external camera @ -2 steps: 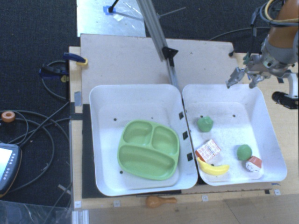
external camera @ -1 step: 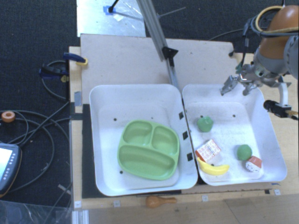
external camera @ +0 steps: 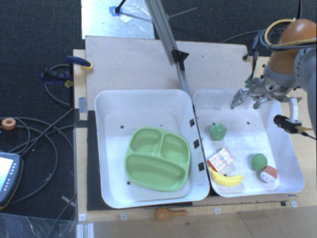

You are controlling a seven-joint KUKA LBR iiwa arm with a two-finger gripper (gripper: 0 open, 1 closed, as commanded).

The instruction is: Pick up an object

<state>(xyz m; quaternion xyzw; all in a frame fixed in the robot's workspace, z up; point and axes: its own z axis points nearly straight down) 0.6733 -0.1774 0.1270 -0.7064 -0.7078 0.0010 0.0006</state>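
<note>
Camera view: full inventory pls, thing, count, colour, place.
bins: 2, white, side by side on the bench
divided plate: 1, green, in the left bin
pepper: 1, green, right bin, near its left wall
green ball: 1, green, right bin, front right
small box: 1, white and red, right bin, just behind the banana
banana: 1, yellow, right bin, front edge
red and white piece: 1, right bin, front right corner
clamp: 1, blue and yellow, bench's back left edge
arm: 1, grey with orange band, above the right bin's back right
gripper: 1, metal, over the right bin's back edge
</note>
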